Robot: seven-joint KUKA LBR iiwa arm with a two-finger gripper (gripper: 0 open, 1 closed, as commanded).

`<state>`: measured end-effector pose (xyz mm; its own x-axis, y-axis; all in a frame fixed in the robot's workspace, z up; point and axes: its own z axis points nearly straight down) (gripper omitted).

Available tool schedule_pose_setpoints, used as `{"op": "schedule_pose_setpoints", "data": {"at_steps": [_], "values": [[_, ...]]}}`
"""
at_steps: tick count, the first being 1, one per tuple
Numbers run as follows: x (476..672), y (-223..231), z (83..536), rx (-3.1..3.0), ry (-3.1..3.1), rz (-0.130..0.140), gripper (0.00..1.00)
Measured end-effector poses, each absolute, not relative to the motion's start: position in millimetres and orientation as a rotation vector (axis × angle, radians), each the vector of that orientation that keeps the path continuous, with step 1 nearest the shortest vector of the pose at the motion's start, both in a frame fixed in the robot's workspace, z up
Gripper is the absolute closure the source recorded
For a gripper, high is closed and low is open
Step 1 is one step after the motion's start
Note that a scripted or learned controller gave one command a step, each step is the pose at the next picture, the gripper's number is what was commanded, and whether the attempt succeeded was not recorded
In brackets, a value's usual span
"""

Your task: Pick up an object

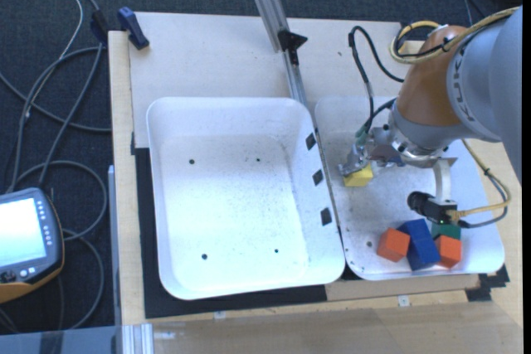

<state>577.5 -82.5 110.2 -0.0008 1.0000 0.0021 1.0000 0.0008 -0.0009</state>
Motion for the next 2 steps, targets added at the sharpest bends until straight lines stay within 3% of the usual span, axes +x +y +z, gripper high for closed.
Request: {"op": "schedule_pose_setpoints", "data": {"at_steps": [1,2], "values": [[603.5,-5,204,-2.215,-2.235,-0.014,1.0],[615.6,81,199,-2.209,-2.231,-0.006,1.0]]}}
